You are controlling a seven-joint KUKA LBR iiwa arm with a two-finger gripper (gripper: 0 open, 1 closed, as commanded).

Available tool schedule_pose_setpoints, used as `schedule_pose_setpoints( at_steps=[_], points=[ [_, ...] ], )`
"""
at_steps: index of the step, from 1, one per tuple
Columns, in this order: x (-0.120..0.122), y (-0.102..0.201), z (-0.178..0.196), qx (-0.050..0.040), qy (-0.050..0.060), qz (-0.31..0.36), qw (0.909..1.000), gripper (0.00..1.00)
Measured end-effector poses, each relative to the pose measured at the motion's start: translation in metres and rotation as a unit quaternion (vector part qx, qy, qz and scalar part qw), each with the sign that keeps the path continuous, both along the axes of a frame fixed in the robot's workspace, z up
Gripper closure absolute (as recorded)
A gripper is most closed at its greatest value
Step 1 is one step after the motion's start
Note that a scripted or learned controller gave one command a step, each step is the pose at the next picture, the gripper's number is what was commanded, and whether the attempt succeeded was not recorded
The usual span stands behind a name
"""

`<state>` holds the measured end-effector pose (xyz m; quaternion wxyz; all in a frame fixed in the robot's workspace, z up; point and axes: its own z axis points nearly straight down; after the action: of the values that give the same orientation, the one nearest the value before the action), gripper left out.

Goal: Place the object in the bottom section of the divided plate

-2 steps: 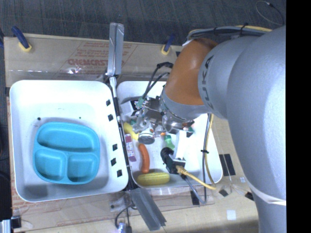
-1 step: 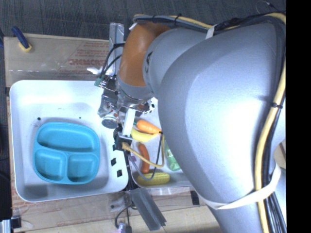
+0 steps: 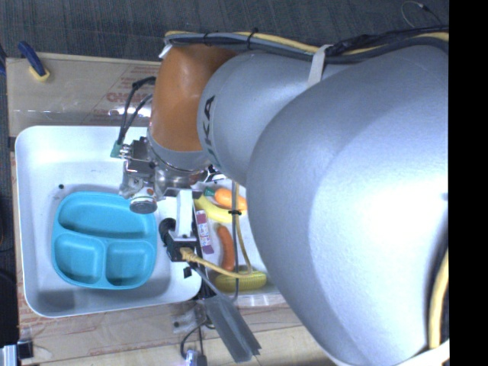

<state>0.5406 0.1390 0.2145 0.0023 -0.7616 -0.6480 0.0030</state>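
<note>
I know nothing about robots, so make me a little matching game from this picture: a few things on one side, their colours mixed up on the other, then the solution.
Things:
1. Divided plate
2. Bin holding the plate
3. Band above the arm's wrist
4. Banana under the arm

Colours:
A. Orange
B. Yellow
C. Blue
D. White

Pairs: 1-C, 2-D, 3-A, 4-B
</note>
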Motion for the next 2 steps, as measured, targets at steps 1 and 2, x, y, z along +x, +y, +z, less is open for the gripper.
schedule_pose_setpoints(
  at_steps=[1,2],
  points=[
    [0.0155,-0.0673,-0.0244,-0.0003,0.0,-0.001,1.0,1.0],
    [0.0155,-0.0671,-0.0242,-0.0003,0.0,-0.001,1.0,0.0]
  ],
)
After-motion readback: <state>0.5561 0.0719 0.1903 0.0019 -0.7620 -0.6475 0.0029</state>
